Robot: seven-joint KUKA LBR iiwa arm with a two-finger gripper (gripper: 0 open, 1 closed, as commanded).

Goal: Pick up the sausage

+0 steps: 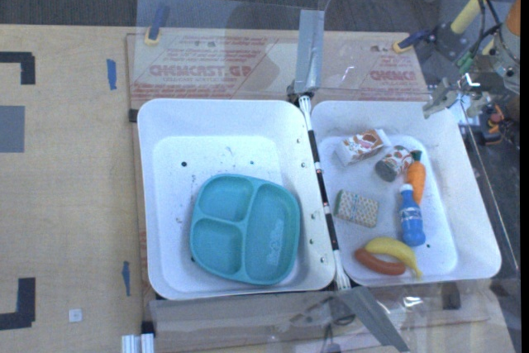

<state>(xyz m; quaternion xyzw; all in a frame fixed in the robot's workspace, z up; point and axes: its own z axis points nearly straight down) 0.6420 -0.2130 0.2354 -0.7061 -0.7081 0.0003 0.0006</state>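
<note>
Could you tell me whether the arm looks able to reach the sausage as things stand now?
Probably yes. The sausage lies uncovered near the front of the right bin, open from above. The banana touches its far side, so a hand coming down could bump it.

Teal divided plastic plate (pixel 245 229) in left white bin (pixel 165 128). Right white bin (pixel 471 202): yellow banana (pixel 393 250), blue bottle (pixel 411 217), orange carrot (pixel 417 178), green sponge (pixel 358 208).
</note>
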